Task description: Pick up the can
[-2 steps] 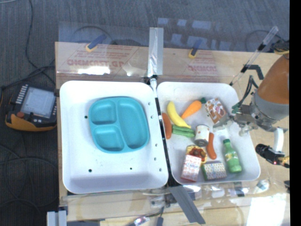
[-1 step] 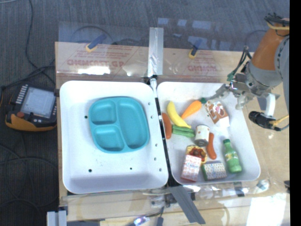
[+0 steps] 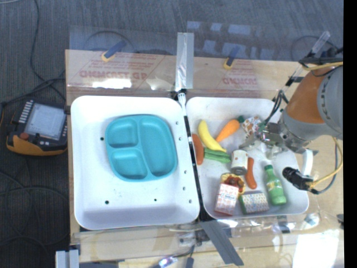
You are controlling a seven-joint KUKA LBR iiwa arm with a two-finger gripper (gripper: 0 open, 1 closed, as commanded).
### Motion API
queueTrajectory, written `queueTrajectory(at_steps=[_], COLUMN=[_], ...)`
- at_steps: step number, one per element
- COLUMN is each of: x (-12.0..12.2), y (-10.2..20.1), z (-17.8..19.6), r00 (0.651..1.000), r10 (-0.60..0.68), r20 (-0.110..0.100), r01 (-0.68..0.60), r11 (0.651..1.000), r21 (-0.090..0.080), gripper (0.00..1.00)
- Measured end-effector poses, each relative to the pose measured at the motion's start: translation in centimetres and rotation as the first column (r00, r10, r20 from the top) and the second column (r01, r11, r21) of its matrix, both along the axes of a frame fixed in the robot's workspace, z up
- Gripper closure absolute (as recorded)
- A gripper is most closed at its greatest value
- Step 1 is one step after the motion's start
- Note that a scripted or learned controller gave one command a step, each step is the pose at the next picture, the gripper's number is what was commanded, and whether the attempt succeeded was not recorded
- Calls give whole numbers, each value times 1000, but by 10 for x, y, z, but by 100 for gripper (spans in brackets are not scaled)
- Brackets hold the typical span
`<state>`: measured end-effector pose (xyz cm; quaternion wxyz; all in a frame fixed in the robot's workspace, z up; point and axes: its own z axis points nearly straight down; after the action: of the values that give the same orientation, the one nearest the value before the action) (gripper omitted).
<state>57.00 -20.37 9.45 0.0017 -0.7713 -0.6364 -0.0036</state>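
The can (image 3: 239, 161) is small and pale with a dark top, standing in the right bin (image 3: 206, 110) beside the green vegetable (image 3: 217, 156). The gripper (image 3: 262, 140) hovers close by (its shape blurs into clutter).

My claw (image 3: 262, 135) hangs over the right bin (image 3: 290, 205), just right of the can (image 3: 239, 161) at its middle. A banana (image 3: 209, 137) lies left of the can. The tray (image 3: 139, 147) sits in the left bin (image 3: 89, 205).
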Motion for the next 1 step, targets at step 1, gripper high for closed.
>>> queueTrajectory(at_steps=[1], x=[62], y=[0], z=[-3], r00=[943], r10=[-327], r20=[-68], r01=[328], r11=[945], r21=[9], gripper=[0])
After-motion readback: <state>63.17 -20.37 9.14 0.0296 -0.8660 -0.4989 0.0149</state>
